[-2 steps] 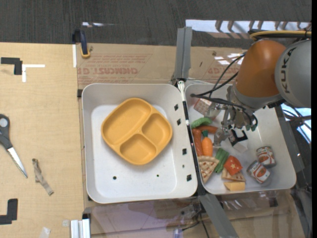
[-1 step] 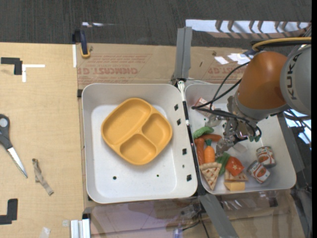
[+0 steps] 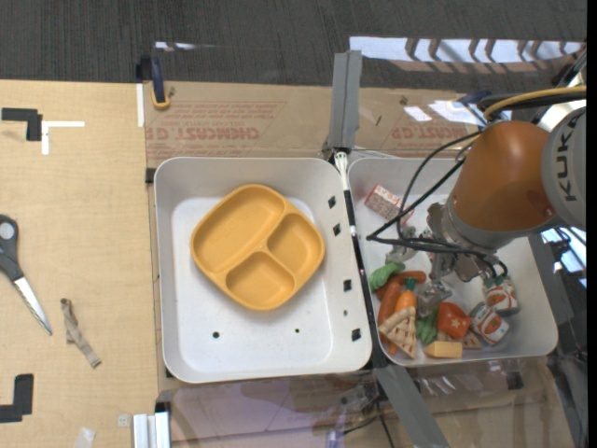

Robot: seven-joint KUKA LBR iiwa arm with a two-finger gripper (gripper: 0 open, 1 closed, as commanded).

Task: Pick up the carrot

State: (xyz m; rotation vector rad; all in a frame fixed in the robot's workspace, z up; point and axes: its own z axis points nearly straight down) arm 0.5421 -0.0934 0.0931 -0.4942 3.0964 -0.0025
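Observation:
The carrot (image 3: 403, 293), orange with a green leafy top (image 3: 384, 274), lies in the front left part of the right bin (image 3: 536, 343) among other toy foods. My gripper (image 3: 433, 295) hangs low over the pile just right of the carrot, very close to it. The orange band of the arm (image 3: 499, 180) and dark cables cover the part of the bin behind it. Whether anything sits in the gripper is hidden by the clutter.
Around the carrot lie a red tomato (image 3: 453, 320), a pizza slice (image 3: 399, 329), a yellow cheese wedge (image 3: 446, 348), two small cans (image 3: 500, 297) and a pink packet (image 3: 382, 198). The left bin (image 3: 177, 343) holds a yellow divided plate (image 3: 257, 245). Scissors (image 3: 14, 269) lie far left.

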